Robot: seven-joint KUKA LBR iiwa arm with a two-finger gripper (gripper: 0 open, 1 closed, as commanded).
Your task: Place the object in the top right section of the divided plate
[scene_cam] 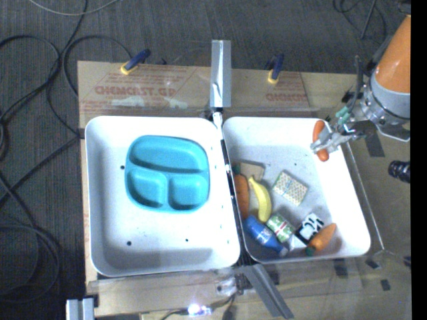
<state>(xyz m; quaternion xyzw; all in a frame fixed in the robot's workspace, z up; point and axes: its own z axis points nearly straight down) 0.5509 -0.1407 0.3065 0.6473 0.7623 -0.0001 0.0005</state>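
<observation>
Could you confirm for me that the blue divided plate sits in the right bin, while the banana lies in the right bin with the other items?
Not quite: the camera view shows the blue divided plate in the left bin, not the right one. The banana does lie in the right bin with the other items.

An orange carrot [321, 141] hangs upright at the right bin's upper-right; the blue divided plate [168, 173] sits left of centre.
</observation>
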